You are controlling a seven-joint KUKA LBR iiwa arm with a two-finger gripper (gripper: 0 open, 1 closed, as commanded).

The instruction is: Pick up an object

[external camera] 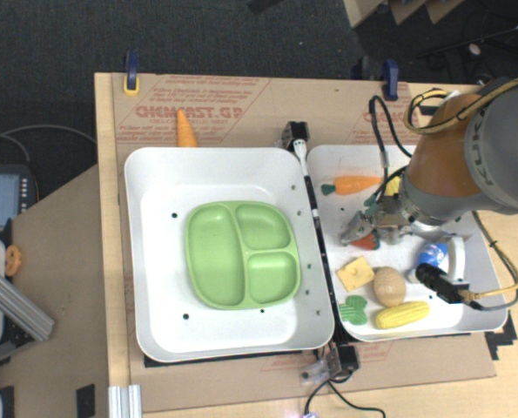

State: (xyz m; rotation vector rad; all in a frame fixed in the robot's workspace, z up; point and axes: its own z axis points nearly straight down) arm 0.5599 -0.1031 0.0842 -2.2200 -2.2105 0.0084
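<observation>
My gripper (360, 230) was low in the right bin (333, 212), tip angled toward that bin's left wall. I couldn't tell how wide it was open or whether it had hold of anything, because the wrist hid that.

The closest object was a small red piece (368, 243), right at the tip and partly covered by it. That's my likely target. I couldn't tell if it was touching the tip or just under it.

An orange carrot (356, 184) lay just beyond the tip. A yellow cheese wedge (356, 274) was near on the camera side, with a tan potato (387, 286) beside it. A corn cob (402, 314) and a green piece (353, 309) were farther out that way. A blue item (431, 255) sat back under the wrist. The left bin (154, 198) with the green plate (241, 253) was well apart, past the wall.

Risks, as I judged them:
- The red piece looked small and low, so a close could miss it or only nip an edge, and it would drop on the lift.
- An off-centre approach could shove it toward the wall instead of gripping it.
- The wrist was crowded, so any sideways move could nudge the blue item or the cheese wedge.
</observation>
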